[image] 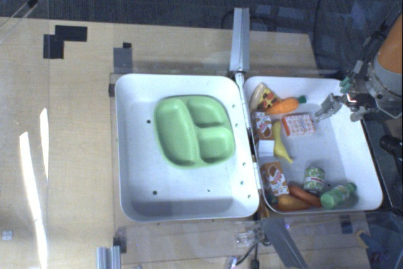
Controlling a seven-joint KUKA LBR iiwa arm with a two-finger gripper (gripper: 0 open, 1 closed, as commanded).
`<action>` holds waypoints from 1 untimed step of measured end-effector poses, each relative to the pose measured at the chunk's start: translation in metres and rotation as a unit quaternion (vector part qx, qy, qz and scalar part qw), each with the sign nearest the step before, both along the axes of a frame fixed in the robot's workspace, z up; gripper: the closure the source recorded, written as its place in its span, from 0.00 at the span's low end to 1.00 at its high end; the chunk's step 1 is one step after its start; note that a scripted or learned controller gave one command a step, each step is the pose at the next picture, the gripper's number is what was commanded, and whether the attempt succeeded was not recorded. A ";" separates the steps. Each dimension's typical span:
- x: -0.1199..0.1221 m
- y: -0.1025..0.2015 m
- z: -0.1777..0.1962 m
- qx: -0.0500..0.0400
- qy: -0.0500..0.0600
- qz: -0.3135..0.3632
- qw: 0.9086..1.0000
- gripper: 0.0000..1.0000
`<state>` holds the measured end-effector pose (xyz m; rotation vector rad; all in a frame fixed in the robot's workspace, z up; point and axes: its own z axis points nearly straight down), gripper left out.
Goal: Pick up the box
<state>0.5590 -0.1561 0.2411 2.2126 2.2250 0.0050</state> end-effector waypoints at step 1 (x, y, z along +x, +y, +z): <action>0.028 0.012 -0.111 0.000 0.002 0.040 0.999 0.00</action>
